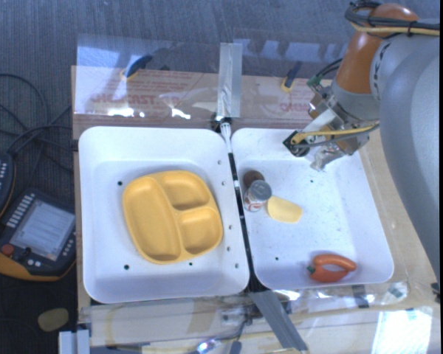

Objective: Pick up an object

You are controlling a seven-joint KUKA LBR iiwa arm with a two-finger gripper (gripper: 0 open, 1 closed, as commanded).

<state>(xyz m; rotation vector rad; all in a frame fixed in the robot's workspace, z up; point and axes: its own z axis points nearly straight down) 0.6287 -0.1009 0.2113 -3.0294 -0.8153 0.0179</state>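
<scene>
From above, the bench carries two white bins side by side. The left bin (96, 220) holds a yellow tray (172, 215) of smooth plastic, with rounded corners and three compartments. It lies flat, a little turned, in the middle of the bin.

The right bin (369, 220) holds the small things. A can (256, 195) with a shiny metal top lies close to the wall between the bins. A dark brown round thing (252, 177) touches it at the far side; what it is I cannot tell. Just beside the can, toward the right, lies a pale yellow piece (284, 209), flat and rounded. An orange-red pepper (332, 267), glossy and long, lies near the front wall of the bin, well apart from the others.

The gripper (315, 147) is over the far part of the right bin, above the can and the yellow piece and apart from both. Nothing is between its fingers, but whether they are spread or pressed together I cannot tell. Yellow cables run along the wrist.

Behind the bins stands a clear plastic wall (170, 87) with glare. On the floor at the left lies a pendant (33, 234) with a screen and black cables (15, 116).
</scene>
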